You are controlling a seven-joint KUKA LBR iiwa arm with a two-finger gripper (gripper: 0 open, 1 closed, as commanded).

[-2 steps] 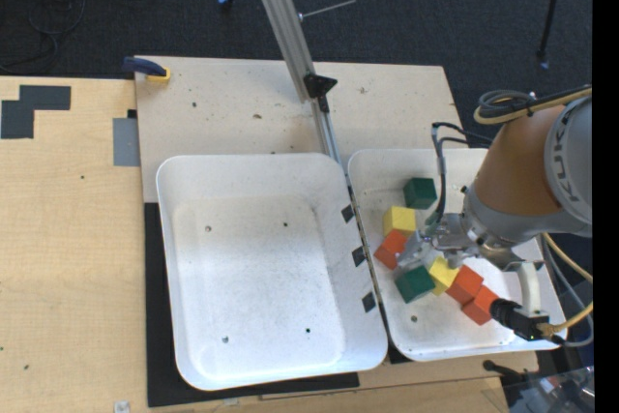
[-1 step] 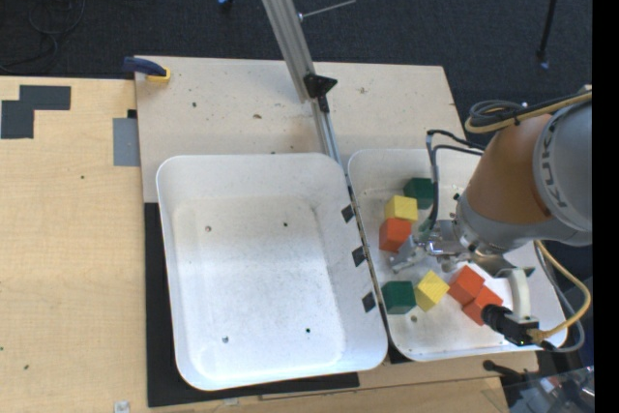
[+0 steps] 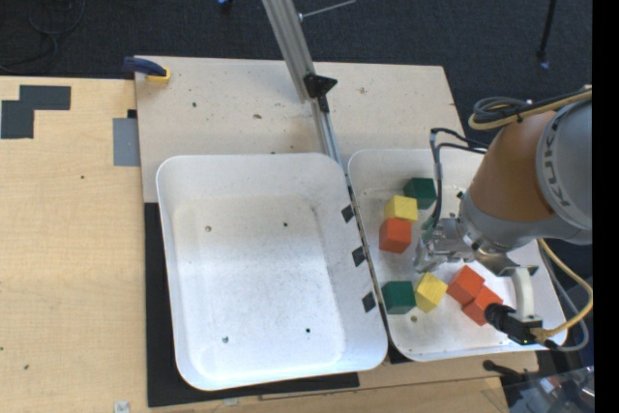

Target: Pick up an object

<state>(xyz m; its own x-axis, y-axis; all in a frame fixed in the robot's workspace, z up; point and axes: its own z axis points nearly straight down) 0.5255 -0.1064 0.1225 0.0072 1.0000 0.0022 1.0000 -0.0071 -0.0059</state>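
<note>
The arm (image 3: 527, 179) reaches in from the right and is bent low over the right bin (image 3: 372, 171), where all the blocks lie. Its claw (image 3: 432, 249) hangs down in the middle of this group, but from this angle I cannot tell how the claw stands, because the metal parts are small and partly covered by the wrist. There are two yellow blocks, one higher (image 3: 402, 208) and one lower (image 3: 430, 291), a red block (image 3: 395, 234) touching the higher yellow one from below, a green block (image 3: 420, 190) near the top of the group, another green block (image 3: 397, 296) just beside the lower yellow one, and an orange-red block (image 3: 471, 292) at the right, near the arm. The claw is between the red block and the lower yellow block, and very near to both. No block is seen lifted; all seem to rest on the floor of the bin. The left bin (image 3: 184, 179) has nothing to do with this step so far. In my judgement the task is only at the reaching stage: the arm is placed over the blocks, but the gripping and the lifting are not yet done, and which block is the target is not clear.
</note>
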